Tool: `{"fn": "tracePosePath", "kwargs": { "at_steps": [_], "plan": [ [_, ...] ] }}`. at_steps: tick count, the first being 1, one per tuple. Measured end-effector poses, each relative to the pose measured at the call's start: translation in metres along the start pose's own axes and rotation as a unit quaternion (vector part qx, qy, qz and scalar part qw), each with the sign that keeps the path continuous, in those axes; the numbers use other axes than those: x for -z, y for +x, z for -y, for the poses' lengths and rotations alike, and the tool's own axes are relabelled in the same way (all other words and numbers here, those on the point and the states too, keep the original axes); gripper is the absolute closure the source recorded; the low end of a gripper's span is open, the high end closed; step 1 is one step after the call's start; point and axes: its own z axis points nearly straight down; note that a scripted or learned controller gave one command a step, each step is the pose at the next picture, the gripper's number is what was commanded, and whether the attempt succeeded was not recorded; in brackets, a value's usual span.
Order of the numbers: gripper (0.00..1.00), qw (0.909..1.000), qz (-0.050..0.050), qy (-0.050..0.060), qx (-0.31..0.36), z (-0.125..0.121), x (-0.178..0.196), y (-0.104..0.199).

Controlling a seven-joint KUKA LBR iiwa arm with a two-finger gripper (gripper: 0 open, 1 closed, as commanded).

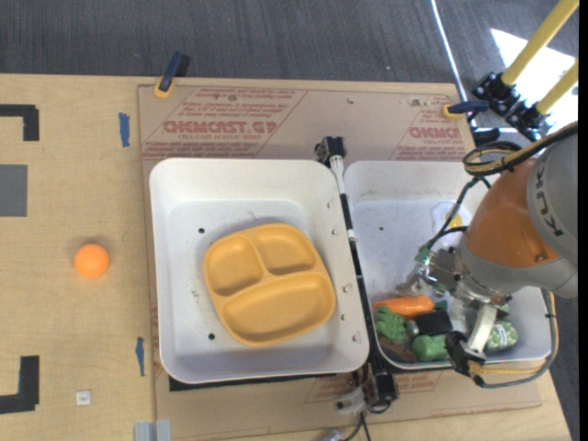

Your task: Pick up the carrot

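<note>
The carrot (411, 307) lies at the near end of the right bin (395, 200), among green toy vegetables (428, 345). The gripper (439, 283) hangs just right of it, perhaps touching. I cannot tell how wide its jaws are. A yellow divided plate (268, 283) lies in the left bin (184, 191).

Feed's decently bright on my end, flat even light from overhead, no hard shadows anywhere. The left bin (175, 246) is close to blown out along its rim, and the yellow plate (268, 283) drops just a soft shadow round its lower edge. The arm (514, 228) shades the near end of the right bin (395, 200), so the carrot (411, 307) and the stuff around it look muddy. There's a white-hot patch on the floor (528, 49) top right. The whole picture's soft; the cardboard lettering (220, 127) is readable but fuzzy.
</note>
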Motion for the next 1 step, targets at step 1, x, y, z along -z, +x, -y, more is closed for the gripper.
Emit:
{"fn": "tracePosePath", "kwargs": {
  "at_steps": [1],
  "plan": [
    [0.0, 1.0, 0.0, 0.0, 0.0, 0.0, 0.0, 0.0]
  ]
}}
